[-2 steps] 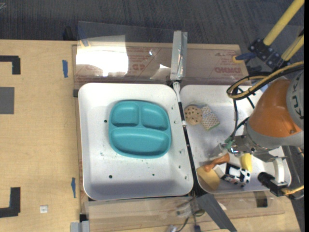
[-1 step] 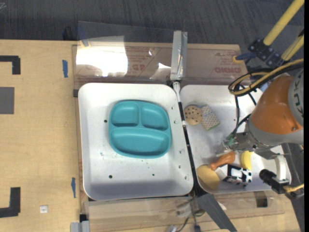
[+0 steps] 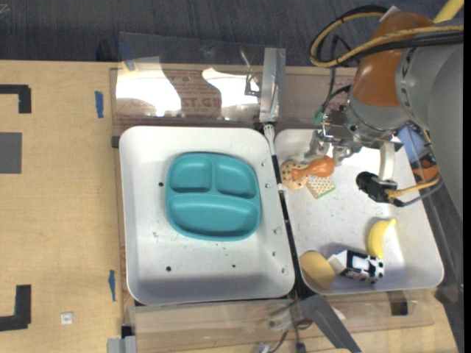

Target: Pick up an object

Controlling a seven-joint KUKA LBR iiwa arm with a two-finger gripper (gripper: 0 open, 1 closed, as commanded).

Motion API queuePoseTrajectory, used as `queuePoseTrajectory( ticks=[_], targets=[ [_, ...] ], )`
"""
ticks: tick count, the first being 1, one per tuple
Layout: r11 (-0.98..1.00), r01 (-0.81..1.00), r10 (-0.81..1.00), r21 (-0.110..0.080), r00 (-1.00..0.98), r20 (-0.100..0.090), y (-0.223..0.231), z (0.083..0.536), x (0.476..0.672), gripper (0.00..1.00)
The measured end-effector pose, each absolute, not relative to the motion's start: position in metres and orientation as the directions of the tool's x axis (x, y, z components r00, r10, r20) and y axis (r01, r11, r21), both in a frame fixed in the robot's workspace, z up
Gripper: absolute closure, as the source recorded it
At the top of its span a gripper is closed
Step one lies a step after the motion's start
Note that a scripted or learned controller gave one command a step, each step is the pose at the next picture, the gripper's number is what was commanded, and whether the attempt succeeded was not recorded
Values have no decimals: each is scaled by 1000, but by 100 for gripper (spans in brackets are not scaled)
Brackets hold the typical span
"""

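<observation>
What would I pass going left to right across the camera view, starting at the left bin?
Teal three-compartment plate in the left white bin → orange-and-cream toy pieces below the claw → tan egg-shaped object → black-and-white toy → yellow banana, all in the right white bin.

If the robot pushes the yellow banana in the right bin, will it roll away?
Probably not far. The curved yellow banana lies on the flat floor of the right white bin, so its bend would likely make it spin or slide. It looks smooth, maybe slippery to pinch.
</observation>
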State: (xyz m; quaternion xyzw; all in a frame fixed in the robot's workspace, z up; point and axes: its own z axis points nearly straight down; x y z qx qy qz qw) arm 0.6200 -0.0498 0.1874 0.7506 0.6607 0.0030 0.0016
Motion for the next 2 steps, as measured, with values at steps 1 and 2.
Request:
queuePoseTrajectory(
  ticks=[1, 2],
  targets=[
    [-148, 989, 989, 8, 148, 1, -36, 253, 614, 100],
    [-17, 1000, 1000, -6, 17, 0, -42, 182, 600, 100]
  ],
)
